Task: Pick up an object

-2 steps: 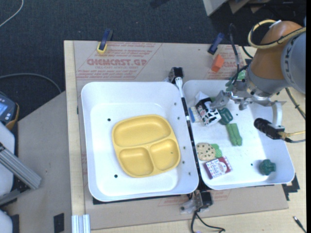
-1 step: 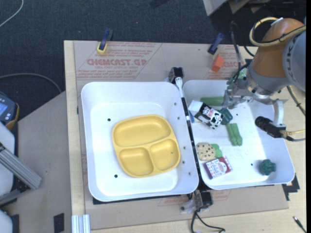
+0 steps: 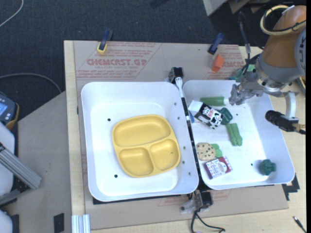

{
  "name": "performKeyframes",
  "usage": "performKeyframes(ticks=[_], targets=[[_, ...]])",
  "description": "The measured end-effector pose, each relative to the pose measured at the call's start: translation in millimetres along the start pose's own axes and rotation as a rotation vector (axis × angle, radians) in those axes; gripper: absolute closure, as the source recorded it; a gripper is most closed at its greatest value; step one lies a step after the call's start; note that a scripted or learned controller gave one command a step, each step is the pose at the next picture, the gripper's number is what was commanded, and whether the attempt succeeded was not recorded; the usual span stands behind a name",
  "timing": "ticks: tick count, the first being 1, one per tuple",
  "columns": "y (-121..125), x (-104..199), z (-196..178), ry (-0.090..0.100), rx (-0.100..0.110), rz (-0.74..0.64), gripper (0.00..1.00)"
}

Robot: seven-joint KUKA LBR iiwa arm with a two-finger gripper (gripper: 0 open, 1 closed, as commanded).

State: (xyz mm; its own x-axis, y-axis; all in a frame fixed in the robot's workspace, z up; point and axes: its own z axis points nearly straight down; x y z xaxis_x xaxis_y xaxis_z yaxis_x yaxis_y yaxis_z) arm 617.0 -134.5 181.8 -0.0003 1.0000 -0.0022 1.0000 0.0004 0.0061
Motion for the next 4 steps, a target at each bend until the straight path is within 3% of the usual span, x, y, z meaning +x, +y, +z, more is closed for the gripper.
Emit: performKeyframes(ticks=[1,2,3,4], targets=[[1.8,-0.4,-46.7,0.000,-0.002,0.000,1.00],[0.4,48.5,-52.2,0.005,0.005,-0.005,1.00],[15.2,107.9,-41.5,0.003,0.005,-0.006,1.00],[8.2,131.0,-35.1,0.003,0.009,-0.003,1.00]])
